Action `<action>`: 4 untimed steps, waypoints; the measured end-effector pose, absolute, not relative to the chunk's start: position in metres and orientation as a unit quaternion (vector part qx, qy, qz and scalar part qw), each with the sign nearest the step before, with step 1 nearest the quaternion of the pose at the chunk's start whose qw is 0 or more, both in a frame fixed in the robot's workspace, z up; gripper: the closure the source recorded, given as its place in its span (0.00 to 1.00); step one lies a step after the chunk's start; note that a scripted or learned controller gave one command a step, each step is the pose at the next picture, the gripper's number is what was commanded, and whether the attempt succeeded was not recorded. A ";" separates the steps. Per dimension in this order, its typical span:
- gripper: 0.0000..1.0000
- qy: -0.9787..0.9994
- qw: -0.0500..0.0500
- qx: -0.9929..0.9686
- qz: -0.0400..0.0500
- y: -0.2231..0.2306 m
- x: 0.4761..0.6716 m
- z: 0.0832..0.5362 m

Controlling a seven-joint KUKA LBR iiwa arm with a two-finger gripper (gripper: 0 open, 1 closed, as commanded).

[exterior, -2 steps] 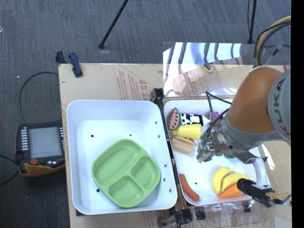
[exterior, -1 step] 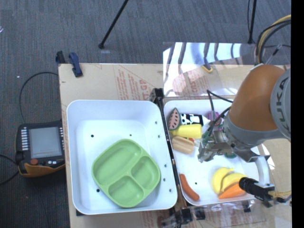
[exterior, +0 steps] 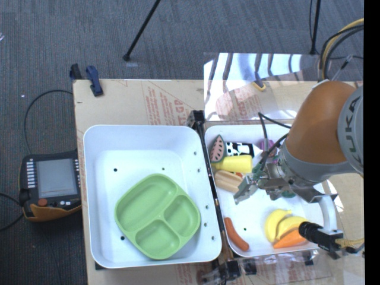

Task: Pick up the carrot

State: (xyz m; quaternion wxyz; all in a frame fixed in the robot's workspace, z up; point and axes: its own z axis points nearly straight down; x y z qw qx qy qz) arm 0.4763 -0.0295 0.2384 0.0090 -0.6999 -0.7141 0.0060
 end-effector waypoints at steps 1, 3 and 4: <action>0.00 -0.744 0.007 -0.668 0.005 -0.105 0.471 0.131; 0.00 -0.581 0.004 -0.814 0.001 -0.097 0.476 0.086; 0.00 -0.276 0.005 -0.961 0.004 -0.095 0.474 0.106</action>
